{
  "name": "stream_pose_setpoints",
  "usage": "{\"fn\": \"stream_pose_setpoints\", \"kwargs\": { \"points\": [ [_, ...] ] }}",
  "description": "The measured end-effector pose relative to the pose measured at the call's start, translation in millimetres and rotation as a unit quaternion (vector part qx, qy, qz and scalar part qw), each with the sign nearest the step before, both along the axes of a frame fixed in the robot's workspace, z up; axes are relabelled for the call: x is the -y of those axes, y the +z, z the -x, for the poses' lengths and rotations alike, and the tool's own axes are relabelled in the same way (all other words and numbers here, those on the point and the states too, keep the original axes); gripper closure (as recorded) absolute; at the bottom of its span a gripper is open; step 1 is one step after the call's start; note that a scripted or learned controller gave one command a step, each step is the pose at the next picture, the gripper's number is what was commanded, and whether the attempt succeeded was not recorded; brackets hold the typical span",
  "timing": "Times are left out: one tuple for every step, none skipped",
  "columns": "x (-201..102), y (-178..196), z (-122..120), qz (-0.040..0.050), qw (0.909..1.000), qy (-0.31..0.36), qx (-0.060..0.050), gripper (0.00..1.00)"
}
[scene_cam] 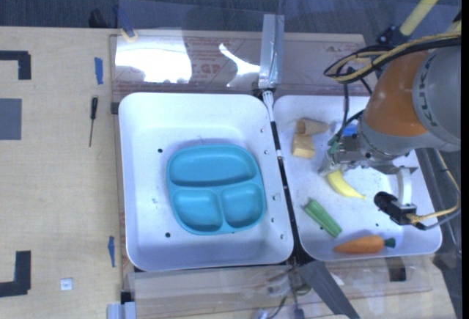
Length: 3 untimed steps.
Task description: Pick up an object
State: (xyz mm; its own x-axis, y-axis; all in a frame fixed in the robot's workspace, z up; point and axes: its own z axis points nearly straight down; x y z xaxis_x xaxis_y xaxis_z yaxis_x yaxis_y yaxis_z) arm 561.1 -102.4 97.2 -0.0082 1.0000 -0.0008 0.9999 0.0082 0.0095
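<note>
Reach is short: the grey-and-orange arm's gripper (344, 158) is lowered in the right shallow white bin (425, 240), just above the small yellow plastic banana (344, 184), whose long axis runs from upper left to lower right. How the gripper is set cannot be told. Nearby lie a green stick (322, 216), an orange carrot (362, 244) and tan blocks (306, 138); the pale wooden tabletop (51, 185) stretches left.

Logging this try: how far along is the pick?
Done: the gripper is down in the right bin, right above the yellow banana. In hand: nothing visibly lifted. Left: grasping and raising it; carrot and green piece lie untouched.
</note>
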Motion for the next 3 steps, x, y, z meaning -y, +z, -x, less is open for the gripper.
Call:
{"fn": "stream_pose_setpoints", "kwargs": {
  "points": [
    [0, -1, 0, 0.0000, 1.0000, 0.000, -0.001, 0.00],
    [0, 7, 0, -0.0001, 1.0000, 0.000, -0.001, 1.00],
    [-75, 107, -26, -0.0016, 0.9998, -0.019, -0.001, 1.00]
  ]
}}
